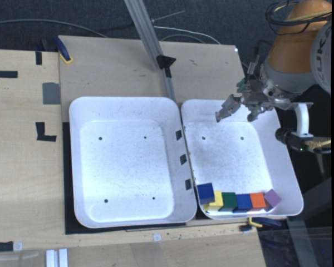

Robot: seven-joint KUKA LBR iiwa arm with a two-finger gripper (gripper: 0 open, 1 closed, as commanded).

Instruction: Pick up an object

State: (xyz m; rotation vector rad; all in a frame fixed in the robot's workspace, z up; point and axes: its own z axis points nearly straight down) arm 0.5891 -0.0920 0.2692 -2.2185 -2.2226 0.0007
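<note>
Below — blocks (pixel 236 199) in right bin (pixel 278 166)

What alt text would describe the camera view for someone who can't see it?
A grey and orange robot arm holds its open, empty hand above the far edge of the right white bin. Coloured blocks sit in a row along that bin's near edge, and the left white bin lies alongside.

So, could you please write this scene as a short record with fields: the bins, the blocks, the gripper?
left bin: white, shallow, no blocks in it
right bin: white, shallow, holds the blocks
blocks: a row along the near wall of the right bin: blue, yellow, green, blue, orange, purple
gripper: open, above the far edge of the right bin, holding nothing
distance to blocks: gripper well apart from the row
</note>
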